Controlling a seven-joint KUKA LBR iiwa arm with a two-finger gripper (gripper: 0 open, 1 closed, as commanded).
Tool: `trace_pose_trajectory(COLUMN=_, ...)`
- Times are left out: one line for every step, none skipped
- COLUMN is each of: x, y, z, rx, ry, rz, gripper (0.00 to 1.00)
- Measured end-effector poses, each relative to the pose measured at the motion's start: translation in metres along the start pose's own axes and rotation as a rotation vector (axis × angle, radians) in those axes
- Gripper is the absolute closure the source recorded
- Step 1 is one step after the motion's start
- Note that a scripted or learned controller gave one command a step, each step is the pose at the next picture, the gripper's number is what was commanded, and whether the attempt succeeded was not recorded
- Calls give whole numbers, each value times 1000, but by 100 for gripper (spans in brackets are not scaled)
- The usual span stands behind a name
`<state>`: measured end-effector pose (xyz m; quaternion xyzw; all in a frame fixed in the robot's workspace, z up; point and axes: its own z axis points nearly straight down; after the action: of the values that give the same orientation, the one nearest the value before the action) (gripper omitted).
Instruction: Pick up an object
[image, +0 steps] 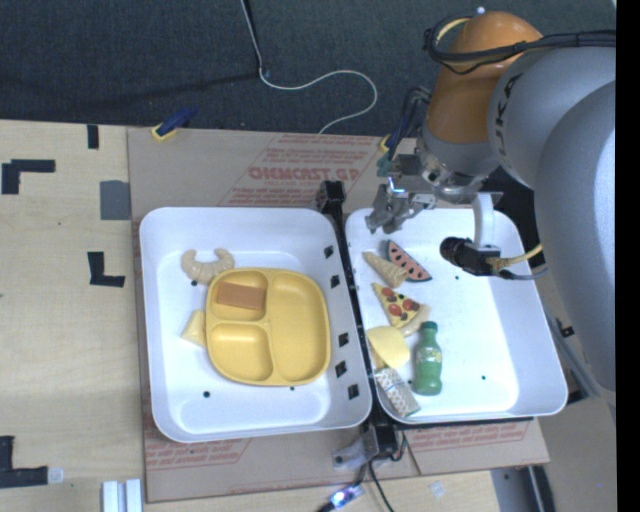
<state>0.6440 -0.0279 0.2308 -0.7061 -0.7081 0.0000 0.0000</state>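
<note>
My gripper (385, 219) hangs over the far left corner of the right bin (500, 330), just above a watermelon slice (408, 262). Nothing shows between its fingers. Below the slice lie a tan pastry piece (381, 268), a pizza slice (398, 306), a yellow cheese wedge (390, 347), a green bottle (427, 358) and a clear wrapped packet (396, 392), all along the bin's left side.
The left bin (165, 300) holds a yellow divided plate (272, 328) with a brown toast piece (241, 294) in it, a croissant (205, 264) and a yellow wedge (194, 327). The right half of the right bin is bare white floor.
</note>
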Motion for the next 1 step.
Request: trace_pose_trajectory(x=-6, y=-13, z=-1, rx=2, ry=-1, rz=3, gripper=100)
